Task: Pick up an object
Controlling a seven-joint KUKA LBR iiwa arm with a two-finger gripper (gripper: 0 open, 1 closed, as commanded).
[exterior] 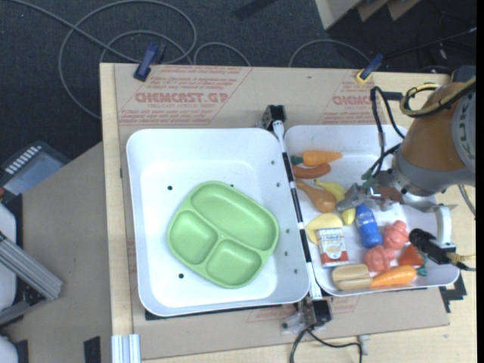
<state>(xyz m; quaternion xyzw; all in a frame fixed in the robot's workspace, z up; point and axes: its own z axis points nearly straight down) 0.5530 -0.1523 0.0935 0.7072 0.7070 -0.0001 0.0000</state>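
Note:
The right bin (355, 136) holds several toy foods. An orange carrot (321, 157) and a brown sausage (310, 171) lie at its far left, with a tan pear (318, 196) and a yellow banana (335, 190) below them. A blue bottle (368, 228) stands in the middle, beside a yellow piece (323, 222) and a red-and-white packet (333, 247). My gripper (357, 197) is low in this bin, just above the blue bottle and right of the banana. Nothing is visibly held in it.
Pink and red fruits (393, 237), a hot dog bun (352, 276) and another carrot (394, 277) crowd the right bin's near side. The left bin (151, 165) bears a green divided plate (222, 234). The arm's grey wrist and orange band (435, 131) overhang the right bin's right side.

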